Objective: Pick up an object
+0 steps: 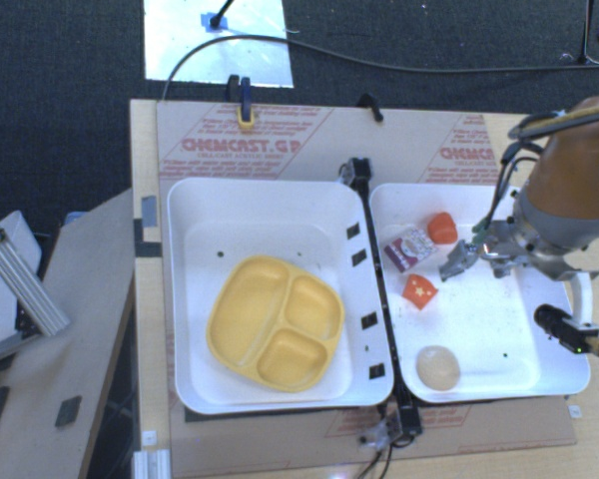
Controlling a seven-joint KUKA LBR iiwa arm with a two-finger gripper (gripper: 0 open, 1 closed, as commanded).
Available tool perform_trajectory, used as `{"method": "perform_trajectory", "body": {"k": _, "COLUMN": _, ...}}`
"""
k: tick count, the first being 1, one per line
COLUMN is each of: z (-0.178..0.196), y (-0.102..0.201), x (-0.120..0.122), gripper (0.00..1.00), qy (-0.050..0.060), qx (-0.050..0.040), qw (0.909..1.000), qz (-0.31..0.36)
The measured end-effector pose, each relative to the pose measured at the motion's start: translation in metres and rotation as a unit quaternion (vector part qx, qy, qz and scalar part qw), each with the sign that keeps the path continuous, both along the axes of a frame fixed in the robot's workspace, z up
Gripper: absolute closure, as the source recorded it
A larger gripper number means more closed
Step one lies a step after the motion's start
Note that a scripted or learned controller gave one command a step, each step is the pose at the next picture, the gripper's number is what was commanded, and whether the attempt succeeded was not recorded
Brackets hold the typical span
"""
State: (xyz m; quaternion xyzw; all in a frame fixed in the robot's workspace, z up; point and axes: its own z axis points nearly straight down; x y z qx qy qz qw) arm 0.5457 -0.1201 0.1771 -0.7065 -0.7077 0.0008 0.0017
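Camera view: pincer [457, 262] above right bin [539, 367], finger state impossible to tell. Centre over red cube [420, 290], clear of packet [409, 246], descend vertically, then close.

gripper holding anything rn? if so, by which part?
Nothing held. The gripper hangs over the right bin with no object between its fingers; the orange block lies apart below it.
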Motion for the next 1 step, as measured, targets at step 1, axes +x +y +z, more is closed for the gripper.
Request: {"method": "perform_trajectory", "body": {"k": 1, "z": -0.0439, "y": -0.0062, "x": -0.0007, "gripper": 0.0, "qy": -0.001, "qx": -0.0003, "qw": 1.0, "qz": 0.0}}
